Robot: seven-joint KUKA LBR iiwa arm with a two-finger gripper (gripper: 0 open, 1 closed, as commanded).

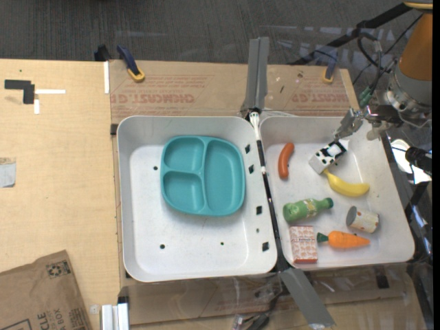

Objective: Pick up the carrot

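The carrot (348,240) is orange with a green top pointing left. It lies flat in the right bin (395,205), near the front right corner. My gripper (349,124) hangs over the back right of that bin, just above a black-and-white toy (328,157). It is well behind the carrot, apart from it, and nothing shows in its grasp.
Around the carrot lie a small beige can (362,219), a red-and-white box (303,244), a green bottle (307,209), a banana (347,185) and a red sausage (285,160). The left bin (137,205) holds a teal divided plate (203,175).
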